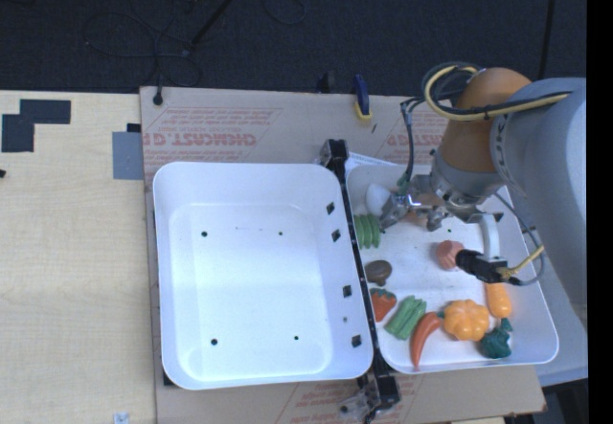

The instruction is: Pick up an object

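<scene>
The right bin [536,341] holds several toy foods. A green ridged piece [367,229] lies by its left wall, with a white piece [377,194] just above it. Below them sit a brown lump [378,271], a red piece with a green top [383,302], a green pod [406,316] and a red chili [424,337]. An orange pumpkin-like piece [466,319], an orange carrot [497,299], a broccoli [496,343] and a pinkish-red piece [448,254] lie further right. My gripper [414,212] hangs low over the bin's upper middle, right of the green ridged piece.
The left bin [172,221] adjoins the right one along a black clipped divider [347,250]. Both rest on a cardboard sheet [239,130] on the wooden bench. The grey arm [546,164] with cables covers the right bin's upper right.
</scene>
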### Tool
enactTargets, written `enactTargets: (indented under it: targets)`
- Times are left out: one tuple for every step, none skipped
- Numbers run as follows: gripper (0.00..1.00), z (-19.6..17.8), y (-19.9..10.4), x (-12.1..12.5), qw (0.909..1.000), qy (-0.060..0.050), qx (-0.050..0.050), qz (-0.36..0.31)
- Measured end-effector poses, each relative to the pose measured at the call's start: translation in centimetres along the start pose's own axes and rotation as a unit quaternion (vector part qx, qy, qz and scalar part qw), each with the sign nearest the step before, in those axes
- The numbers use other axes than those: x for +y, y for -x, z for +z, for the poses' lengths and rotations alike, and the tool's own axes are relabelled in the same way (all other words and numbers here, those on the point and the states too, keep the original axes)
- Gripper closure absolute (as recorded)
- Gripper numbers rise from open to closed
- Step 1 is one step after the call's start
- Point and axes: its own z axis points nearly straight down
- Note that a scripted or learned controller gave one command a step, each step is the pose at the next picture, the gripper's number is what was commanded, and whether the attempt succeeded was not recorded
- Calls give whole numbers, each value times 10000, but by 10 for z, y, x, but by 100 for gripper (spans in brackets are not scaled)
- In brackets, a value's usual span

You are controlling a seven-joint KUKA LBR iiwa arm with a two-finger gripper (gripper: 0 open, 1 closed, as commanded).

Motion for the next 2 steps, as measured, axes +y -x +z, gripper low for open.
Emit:
enactTargets:
  targets:
    - [0,-106,-42,12,10000,58,52,-29]
    - [0,3,13,-10,10000,-57,47,14]
